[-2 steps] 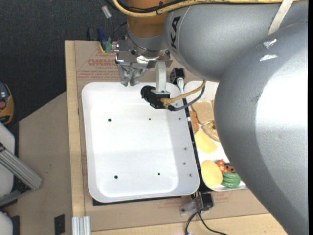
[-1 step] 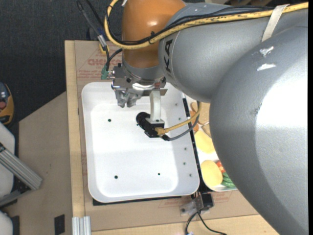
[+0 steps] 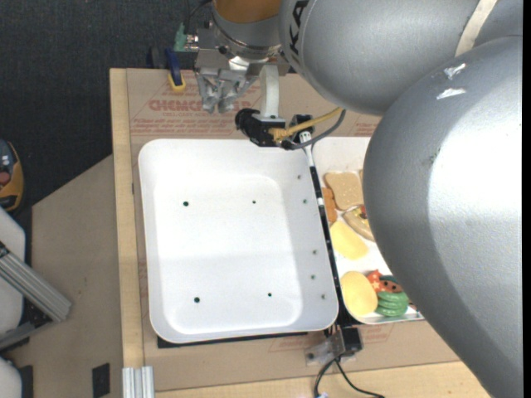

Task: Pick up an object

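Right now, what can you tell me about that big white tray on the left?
The left bin is a shallow white tray, plastic by the look, with rounded corners and a raised rim. Its flat floor shows four small dark dots and nothing else on it. It lies flat on a brown board, edge to edge with the right bin. The gripper hangs beyond its far rim, not touching it.

Your grey KUKA arm (image 3: 431,139) sweeps in from the right and crosses the top of the view, its thick links looming close to the camera. An orange band (image 3: 245,2) rings it just above the wrist. Below that, your metal two-finger gripper (image 3: 220,99) points downward near the upper left; it appears to carry nothing, though the view there is cluttered.
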Controlling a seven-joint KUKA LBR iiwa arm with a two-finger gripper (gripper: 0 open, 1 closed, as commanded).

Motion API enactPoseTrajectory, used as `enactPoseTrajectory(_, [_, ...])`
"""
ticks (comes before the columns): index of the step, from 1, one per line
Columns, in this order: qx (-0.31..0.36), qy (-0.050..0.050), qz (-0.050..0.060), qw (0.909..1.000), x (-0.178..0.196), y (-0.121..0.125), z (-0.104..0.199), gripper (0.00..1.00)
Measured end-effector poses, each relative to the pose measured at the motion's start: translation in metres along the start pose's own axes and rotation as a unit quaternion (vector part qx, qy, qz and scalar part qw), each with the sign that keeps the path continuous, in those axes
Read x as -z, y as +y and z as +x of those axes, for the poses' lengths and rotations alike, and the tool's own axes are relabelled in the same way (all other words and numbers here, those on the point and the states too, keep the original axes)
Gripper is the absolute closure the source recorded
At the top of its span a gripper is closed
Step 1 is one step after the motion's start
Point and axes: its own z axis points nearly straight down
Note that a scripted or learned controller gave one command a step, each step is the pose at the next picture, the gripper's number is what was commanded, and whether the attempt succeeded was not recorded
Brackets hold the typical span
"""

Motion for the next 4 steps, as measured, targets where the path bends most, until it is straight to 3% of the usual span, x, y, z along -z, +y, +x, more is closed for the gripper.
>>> enactPoseTrajectory(1, [0.0, -0.002, 0.01, 0.9999, -0.038, -0.047, 0.0, 1.0])
enactPoseTrajectory(3, [-0.001, -0.002, 0.01, 1.0, -0.08, -0.117, 0.0, 1.0])
enactPoseTrajectory(4, [0.001, 0.003, -0.003, 1.0, 0.08, -0.114, 0.001, 1.0])
